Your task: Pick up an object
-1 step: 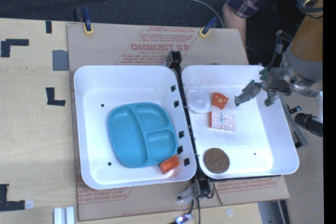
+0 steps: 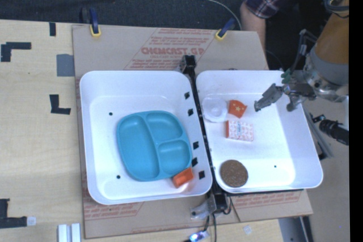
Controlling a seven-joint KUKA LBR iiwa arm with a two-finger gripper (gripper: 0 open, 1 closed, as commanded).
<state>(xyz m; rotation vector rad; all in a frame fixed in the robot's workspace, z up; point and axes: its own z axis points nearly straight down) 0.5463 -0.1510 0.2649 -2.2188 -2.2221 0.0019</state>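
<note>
Two shallow white bins sit side by side on cardboard. In the right bin [image 2: 295, 150], a small orange block [image 2: 237, 107] lies beside a clear plastic cup [image 2: 215, 109], with a white printed packet [image 2: 240, 130] at 6 o'clock of the block and a brown round disc [image 2: 233, 173] nearer the front. The gripper [image 2: 278, 98], fingers spread and holding nothing, hovers at 3 o'clock of the block, unobstructed. The left bin [image 2: 93, 122] holds a blue divided tray [image 2: 152, 144] and an orange piece [image 2: 182, 178].

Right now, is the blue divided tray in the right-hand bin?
No, the blue divided tray lies in the left bin, beside an orange block.
</note>
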